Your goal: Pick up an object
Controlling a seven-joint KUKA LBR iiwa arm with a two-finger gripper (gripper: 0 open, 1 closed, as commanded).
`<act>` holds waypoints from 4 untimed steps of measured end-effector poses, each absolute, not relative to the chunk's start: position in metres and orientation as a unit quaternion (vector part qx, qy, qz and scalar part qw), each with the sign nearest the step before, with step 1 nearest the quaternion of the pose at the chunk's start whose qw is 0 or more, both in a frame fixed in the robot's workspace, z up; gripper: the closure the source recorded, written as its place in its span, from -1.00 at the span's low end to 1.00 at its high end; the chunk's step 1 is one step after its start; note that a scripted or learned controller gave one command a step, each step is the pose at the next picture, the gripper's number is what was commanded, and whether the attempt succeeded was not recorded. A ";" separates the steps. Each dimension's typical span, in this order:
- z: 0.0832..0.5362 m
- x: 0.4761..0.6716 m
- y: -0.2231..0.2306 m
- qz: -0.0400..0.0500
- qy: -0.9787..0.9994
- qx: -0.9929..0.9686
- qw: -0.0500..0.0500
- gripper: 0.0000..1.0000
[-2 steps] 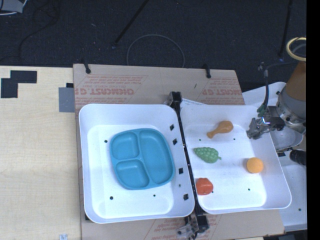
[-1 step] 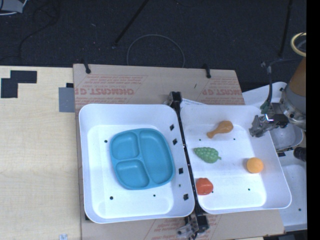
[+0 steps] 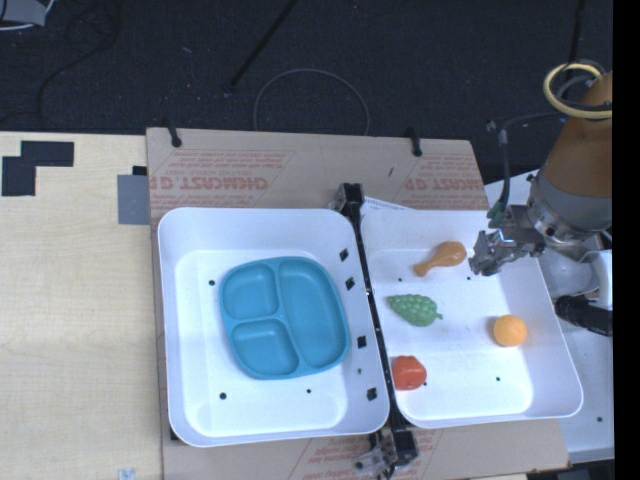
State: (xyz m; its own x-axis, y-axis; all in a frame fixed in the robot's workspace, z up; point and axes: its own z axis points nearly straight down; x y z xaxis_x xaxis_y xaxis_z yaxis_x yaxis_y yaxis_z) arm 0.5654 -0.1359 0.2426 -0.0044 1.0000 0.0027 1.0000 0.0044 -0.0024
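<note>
In the right bin (image 3: pixel 545 393) lie a tan drumstick-shaped toy (image 3: pixel 442 258), a green bunch of grapes (image 3: pixel 414 309), an orange ball (image 3: pixel 509 331) and a red tomato-like toy (image 3: pixel 408 372). My gripper (image 3: pixel 487 257) hangs over the bin's upper right part, just right of the drumstick's thick end, and nothing shows between its fingers. The ball lies below the gripper and a little to its right.
The left bin (image 3: pixel 190 368) holds a blue sectioned plate (image 3: pixel 283 316). A black divider rail (image 3: pixel 362 308) runs between the two bins. Cardboard lies under both bins, and a pale wooden bench top extends to the left.
</note>
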 end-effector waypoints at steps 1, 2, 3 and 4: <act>0.240 0.559 -0.089 0.000 -0.708 -0.706 0.002 1.00; 0.239 0.560 -0.026 0.000 -0.709 -0.705 0.002 1.00; 0.244 0.563 0.025 0.001 -0.708 -0.706 0.001 1.00; 0.243 0.574 0.072 0.001 -0.708 -0.706 0.001 1.00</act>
